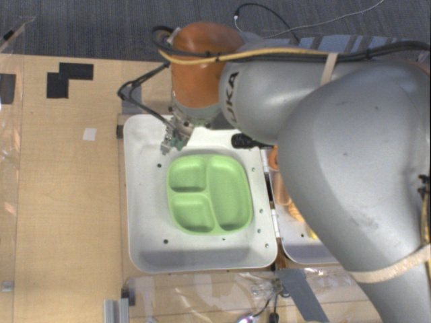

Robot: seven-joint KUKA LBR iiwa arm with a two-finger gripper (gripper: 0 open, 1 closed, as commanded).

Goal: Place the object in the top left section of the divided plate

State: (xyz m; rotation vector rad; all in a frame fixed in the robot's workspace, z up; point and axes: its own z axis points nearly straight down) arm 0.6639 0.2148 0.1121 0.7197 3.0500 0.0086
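A light green divided plate point(210, 192) lies in the middle of the left white bin point(145, 241). It has two small sections on its left side and one long section on the right. My gripper point(175, 140) hangs below the orange wrist band, just past the plate's top left corner and over the bin's back left floor. The tip looks small and dark with a greenish speck on it. I cannot make out any object in it. All three plate sections look bare.
The grey arm point(337, 147) covers most of the right bin point(296, 251). Orange-tinted things point(285, 200) show at that bin's left edge beside the arm. Black markers point(67, 78) sit on the wooden bench at the back left.
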